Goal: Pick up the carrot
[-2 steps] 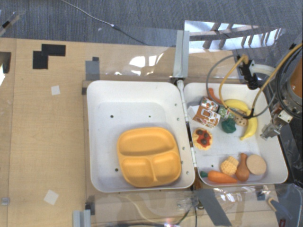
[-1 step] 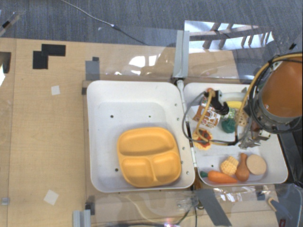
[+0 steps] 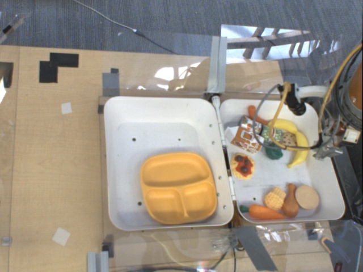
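The carrot (image 3: pixel 265 212) lies at the near edge of the right bin (image 3: pixel 329 191), just beside a chicken drumstick (image 3: pixel 291 200) and a piece of corn (image 3: pixel 275 197). A banana (image 3: pixel 296 141) and small cartons (image 3: pixel 249 136) sit farther back. The left bin (image 3: pixel 130 129) holds a yellow divided tray (image 3: pixel 178 186). The arm (image 3: pixel 347 103) sits at the right edge; I cannot tell how its jaws stand.

At the right edge, the arm (image 3: pixel 349 103) shows as a cluster of dark and yellow cables looping around an orange-brown curved body, with small white labels near a metal bracket. A white tubular section (image 3: pixel 309 91) runs leftward, ending in a black cylindrical tip (image 3: pixel 294 102) with a thin cable curving off it.
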Robot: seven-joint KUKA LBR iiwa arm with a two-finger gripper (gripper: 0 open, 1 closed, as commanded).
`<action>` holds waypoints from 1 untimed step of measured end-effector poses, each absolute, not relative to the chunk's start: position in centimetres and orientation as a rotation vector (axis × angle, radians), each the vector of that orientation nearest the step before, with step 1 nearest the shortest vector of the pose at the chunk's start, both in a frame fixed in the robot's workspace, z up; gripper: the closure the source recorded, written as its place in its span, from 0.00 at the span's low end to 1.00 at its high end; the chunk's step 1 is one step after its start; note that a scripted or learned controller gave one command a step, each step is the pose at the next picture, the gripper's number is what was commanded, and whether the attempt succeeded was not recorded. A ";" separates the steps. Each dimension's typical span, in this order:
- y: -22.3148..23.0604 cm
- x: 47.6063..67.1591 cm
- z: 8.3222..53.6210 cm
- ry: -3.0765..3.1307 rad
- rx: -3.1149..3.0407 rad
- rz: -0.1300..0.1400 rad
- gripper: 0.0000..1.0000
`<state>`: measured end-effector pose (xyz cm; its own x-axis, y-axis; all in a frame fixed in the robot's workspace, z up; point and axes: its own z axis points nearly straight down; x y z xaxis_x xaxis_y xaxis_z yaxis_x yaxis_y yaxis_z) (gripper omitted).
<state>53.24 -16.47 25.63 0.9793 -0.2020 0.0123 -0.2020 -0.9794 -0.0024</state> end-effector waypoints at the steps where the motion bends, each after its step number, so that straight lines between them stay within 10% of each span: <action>1: -18.5 49.6 13.6 0.334 -3.118 0.011 1.00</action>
